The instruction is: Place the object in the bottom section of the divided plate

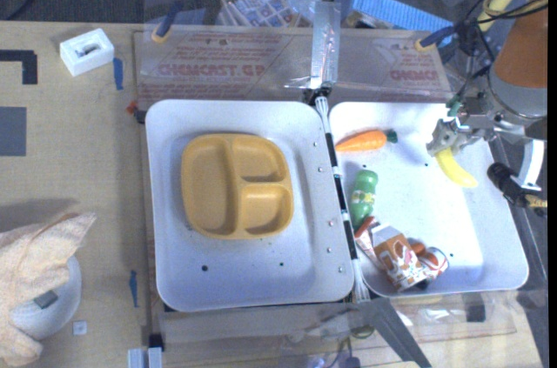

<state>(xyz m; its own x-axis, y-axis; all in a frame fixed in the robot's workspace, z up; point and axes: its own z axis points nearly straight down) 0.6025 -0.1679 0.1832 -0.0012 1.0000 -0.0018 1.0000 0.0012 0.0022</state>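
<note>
1. Left shallow white plastic bin point(174, 270): it holds one yellow divided plastic plate point(235, 184), lying flat and well to the left of the gripper fingers. All compartments of the plate are bare.
2. Right shallow white plastic bin point(496, 257): it holds four items.
   - An orange toy carrot with a green top point(363, 140) lies just left of the fingers, near the bin's far left corner.
   - A green toy vegetable point(363, 190) lies left of and nearer the camera than the fingers, beside the divider between the bins.
   - A crumpled red and white printed package point(400, 257) lies toward the near edge, well apart from the fingers.
   - A yellow toy banana point(456, 167) lies directly under the fingers.
3. Two-finger gripper point(451, 136): it is at the banana's upper end. Whether the fingers are apart, together or clamped on the banana cannot be told.
</note>
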